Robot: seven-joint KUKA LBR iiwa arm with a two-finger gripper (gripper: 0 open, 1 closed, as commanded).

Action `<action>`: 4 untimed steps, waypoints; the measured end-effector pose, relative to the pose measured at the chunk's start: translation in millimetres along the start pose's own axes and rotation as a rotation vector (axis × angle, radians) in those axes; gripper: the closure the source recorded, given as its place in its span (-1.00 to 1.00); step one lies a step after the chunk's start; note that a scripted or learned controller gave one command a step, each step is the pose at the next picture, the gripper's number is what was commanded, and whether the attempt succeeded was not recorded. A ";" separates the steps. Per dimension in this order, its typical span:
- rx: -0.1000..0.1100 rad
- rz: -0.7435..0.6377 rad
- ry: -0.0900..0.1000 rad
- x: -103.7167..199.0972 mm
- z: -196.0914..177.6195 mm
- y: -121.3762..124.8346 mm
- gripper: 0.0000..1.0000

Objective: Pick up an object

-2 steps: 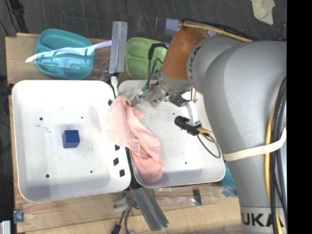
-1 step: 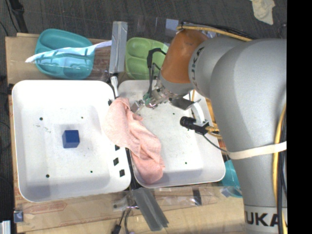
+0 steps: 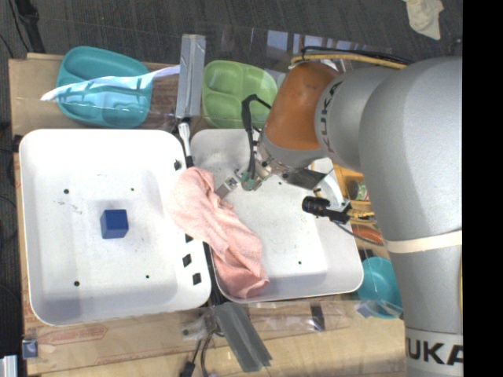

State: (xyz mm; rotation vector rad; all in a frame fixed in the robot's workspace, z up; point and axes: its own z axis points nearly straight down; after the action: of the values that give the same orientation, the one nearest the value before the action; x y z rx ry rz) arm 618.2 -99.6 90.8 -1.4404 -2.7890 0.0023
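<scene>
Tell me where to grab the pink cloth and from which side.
Grip the pink cloth at its bunched upper end near the gripper, coming straight down. That raised fold probably gives the fingers something to pinch; the lower part drapes over the right bin's rim.

Your arm over the right bin point(image 3: 314, 277)

Gripper point(image 3: 240, 183) meets the pink cloth point(image 3: 220, 226) at centre frame; a blue cube point(image 3: 115, 223) sits at left.

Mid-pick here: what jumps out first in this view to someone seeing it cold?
The big grey arm with its orange band fills the right, reaching into the right bin. A pink cloth drapes over the divide between the bins, and a small blue cube sits alone in the left bin.
</scene>
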 end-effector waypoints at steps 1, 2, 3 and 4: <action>-0.001 -0.181 0.000 25.2 -20.1 -30.7 -1.00; -0.002 -0.218 -0.003 27.9 -1.3 -34.3 -1.00; -0.002 -0.224 -0.003 27.3 -10.1 -33.1 1.00; -0.002 -0.223 -0.004 26.9 -10.3 -33.3 -1.00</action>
State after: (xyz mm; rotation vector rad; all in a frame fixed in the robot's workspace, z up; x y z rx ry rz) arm 575.5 -97.0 101.2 -1.1227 -2.9356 0.0018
